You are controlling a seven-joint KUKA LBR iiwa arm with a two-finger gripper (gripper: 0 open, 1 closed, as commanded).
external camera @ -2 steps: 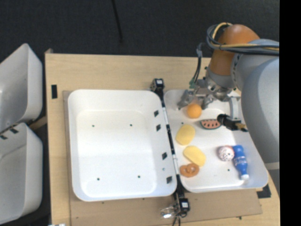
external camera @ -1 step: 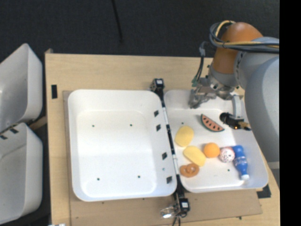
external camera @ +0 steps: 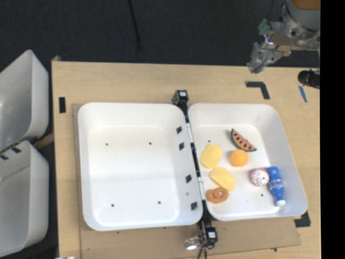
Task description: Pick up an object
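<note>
From above, the gripper [external camera: 262, 55] hangs beyond the bench's far right corner; its grip state cannot be told. The nearest toy, a watermelon slice [external camera: 242, 140], lies in the right bin [external camera: 280, 120], toward the near edge from it.

No text, label, brand, number or sign can be read anywhere. The blue bottle [external camera: 275, 184], lying in the right bin [external camera: 280, 123] beside the pink-and-white ball [external camera: 259, 177], carries no lettering that can be made out; it is too small and blurred. The black tape marks on the surface [external camera: 135, 72] around the right bin are plain angled strips, not characters, and the small black clips along the divider beside that bin show no writing.
</note>
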